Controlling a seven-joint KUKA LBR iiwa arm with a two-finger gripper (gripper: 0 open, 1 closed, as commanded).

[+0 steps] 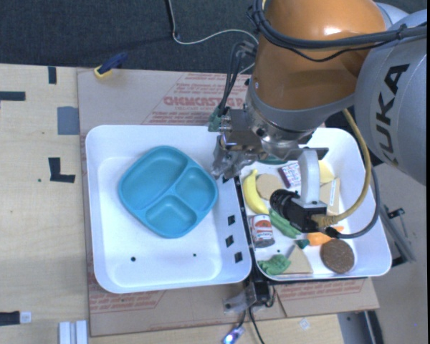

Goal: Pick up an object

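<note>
The jaws are hard to read from above: the wrist's bulk overhangs them, so you cannot tell how wide the gripper (224,165) stands. Nothing can be seen caught in it. It hangs low over the seam where the two bins meet, toward the far end of the bench.

Your nearest candidate is the banana (254,192) in the right bin (373,253). It lies just beside the gripper, on the view's right and a little nearer the camera. Its long axis runs far-to-near, roughly parallel to the seam between the bins, with the curve bowing toward that seam. A grasp across its narrow width would probably want the jaws closing along the view's left-right line. With the seam wall so close on one side, I judge the room there to be tight.

On the other side, in the left bin (165,264), the blue plate (168,190) lies flat, its nearest edge close to the gripper. It is broad and shallow, so it looks the harder thing to pinch.

Further down the right bin sit a small can (262,229) and a brown disc (337,255), both well apart from the gripper.
</note>
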